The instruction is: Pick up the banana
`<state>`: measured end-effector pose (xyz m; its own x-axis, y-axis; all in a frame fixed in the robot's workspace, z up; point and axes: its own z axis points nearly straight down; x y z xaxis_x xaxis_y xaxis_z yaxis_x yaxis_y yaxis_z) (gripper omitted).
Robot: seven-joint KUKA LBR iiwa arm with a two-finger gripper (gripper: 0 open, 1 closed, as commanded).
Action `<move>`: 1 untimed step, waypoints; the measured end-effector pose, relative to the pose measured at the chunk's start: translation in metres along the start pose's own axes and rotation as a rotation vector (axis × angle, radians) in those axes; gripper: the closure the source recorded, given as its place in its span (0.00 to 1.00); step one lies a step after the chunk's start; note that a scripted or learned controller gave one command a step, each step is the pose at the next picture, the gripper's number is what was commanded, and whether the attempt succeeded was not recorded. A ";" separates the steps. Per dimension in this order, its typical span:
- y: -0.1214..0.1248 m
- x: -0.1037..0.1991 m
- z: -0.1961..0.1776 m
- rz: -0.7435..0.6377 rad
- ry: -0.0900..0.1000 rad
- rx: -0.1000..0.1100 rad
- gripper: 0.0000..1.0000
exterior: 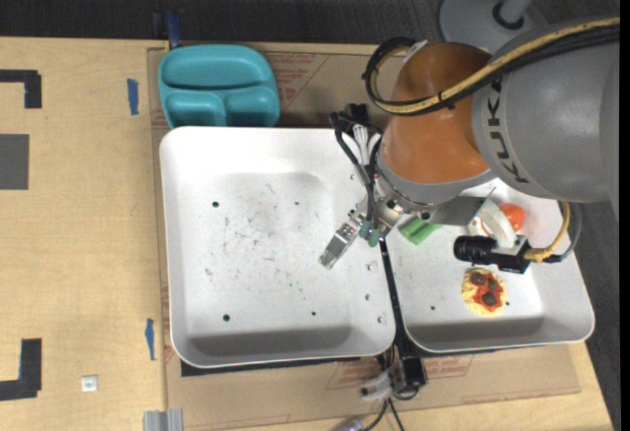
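We cannot tell where the banana is, so we cannot say how it lies next to the fingers [335, 250]. The fingers look pressed together with nothing between them. They hang over the right side of the left bin [197, 326], in the middle of the frame. In the right bin [563, 323] we see a green block [418, 230], a white and orange thing [497, 219] and a yellow thing with red spots [484, 292]. A teal tray [219, 85] sits on the desk [79, 222] at the upper left.
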<state>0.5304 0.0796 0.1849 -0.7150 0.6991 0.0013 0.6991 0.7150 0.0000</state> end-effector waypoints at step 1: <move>0.022 0.063 0.099 0.092 -0.002 -0.002 0.00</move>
<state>0.5009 0.1393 0.0861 -0.6474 0.7622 -0.0002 0.7622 0.6474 0.0023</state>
